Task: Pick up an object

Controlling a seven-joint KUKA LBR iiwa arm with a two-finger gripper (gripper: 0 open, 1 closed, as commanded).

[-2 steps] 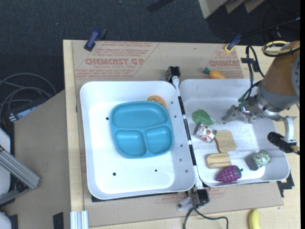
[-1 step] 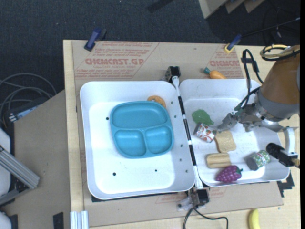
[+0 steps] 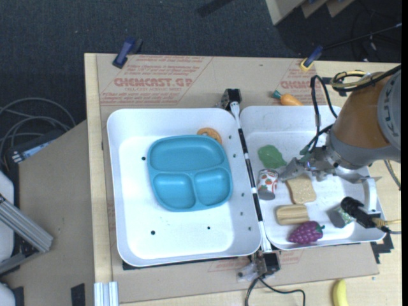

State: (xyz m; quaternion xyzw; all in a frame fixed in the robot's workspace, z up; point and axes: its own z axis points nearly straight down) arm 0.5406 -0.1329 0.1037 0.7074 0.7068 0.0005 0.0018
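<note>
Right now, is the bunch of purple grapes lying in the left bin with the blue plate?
No. The purple grapes lie in the right bin, near its front edge; the blue plate sits in the left bin.

The yellow banana (image 3: pixel 340 293) below the right bin (image 3: pixel 280 123) is cut by the bottom edge; the tool (image 3: pixel 305 169) blurs, its tips indistinct.

red "CHEMCAST GP", apparently, on brown board (image 3: pixel 159 75)

blue divided plate (image 3: pixel 190 180) in left bin (image 3: pixel 127 234) | banana (image 3: pixel 340 293) at bench edge
</note>
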